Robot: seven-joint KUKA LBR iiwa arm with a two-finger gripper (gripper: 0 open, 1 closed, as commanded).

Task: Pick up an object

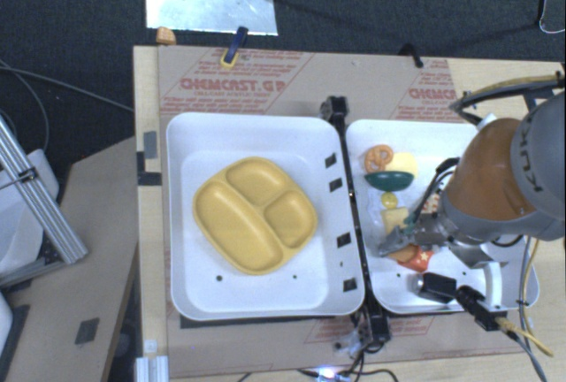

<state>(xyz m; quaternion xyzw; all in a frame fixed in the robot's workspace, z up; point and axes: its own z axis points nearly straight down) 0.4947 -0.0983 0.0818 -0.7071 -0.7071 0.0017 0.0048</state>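
On the cardboard-topped bench (265,84), the gripper (395,244) dips into the right bin (358,194), grip unclear, orange object (417,260) just beside it.

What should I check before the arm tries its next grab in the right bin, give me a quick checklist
1. Gripper over the right bin: ok.
2. Objects within reach: ok, pretzel, yellow piece, green bowl and an orange-red item lie close by.
3. Fingers open or shut: cannot tell.
4. Something already held: cannot tell.
5. Target isolated: not ok, objects are clustered.
6. Yellow tray in the left bin, out of the way: ok.
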